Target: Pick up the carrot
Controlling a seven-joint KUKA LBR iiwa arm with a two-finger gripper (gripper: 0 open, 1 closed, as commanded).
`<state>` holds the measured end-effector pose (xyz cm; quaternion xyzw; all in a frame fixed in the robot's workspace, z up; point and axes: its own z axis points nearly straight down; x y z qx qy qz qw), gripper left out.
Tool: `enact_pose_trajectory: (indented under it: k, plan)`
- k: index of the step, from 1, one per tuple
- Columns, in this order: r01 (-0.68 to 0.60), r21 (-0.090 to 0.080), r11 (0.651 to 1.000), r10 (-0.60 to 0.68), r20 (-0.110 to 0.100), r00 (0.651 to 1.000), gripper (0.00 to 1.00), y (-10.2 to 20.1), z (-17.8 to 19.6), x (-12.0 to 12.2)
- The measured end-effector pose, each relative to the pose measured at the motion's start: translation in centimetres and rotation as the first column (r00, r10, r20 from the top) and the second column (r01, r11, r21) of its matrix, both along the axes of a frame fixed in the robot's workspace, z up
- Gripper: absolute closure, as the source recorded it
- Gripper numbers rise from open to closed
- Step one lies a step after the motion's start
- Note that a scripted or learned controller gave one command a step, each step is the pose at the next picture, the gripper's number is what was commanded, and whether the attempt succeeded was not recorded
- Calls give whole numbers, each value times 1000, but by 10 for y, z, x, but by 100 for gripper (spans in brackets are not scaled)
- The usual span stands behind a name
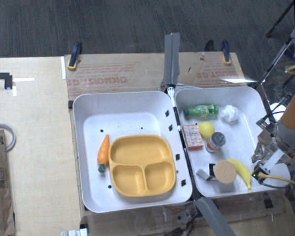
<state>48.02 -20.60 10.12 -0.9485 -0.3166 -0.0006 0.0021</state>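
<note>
Carrot [103, 151]: lying in the left bin [84, 143], left of centre in the frame — upright along the yellow divided plate [141, 164], just beside its left edge, green tip down.
Arm [291, 127]: in at the right edge of the frame, over the right bin's [254, 134] outer rim — well apart from the carrot.
Gripper [268, 155]: nothing seen between the fingers; spread or pressed together, can't tell.
Right bin: green bottle [201, 110], lemon [206, 129], banana [240, 171], small can [216, 140].
</note>
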Motion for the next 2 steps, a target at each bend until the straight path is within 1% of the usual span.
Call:
enact_pose_trajectory:
  k: [1, 2]
  plan:
    - [359, -6, 933, -359, -3, 933, 100, 48, -10, 111]
    - [359, -6, 933, -359, -4, 933, 0, 48, -10, 111]
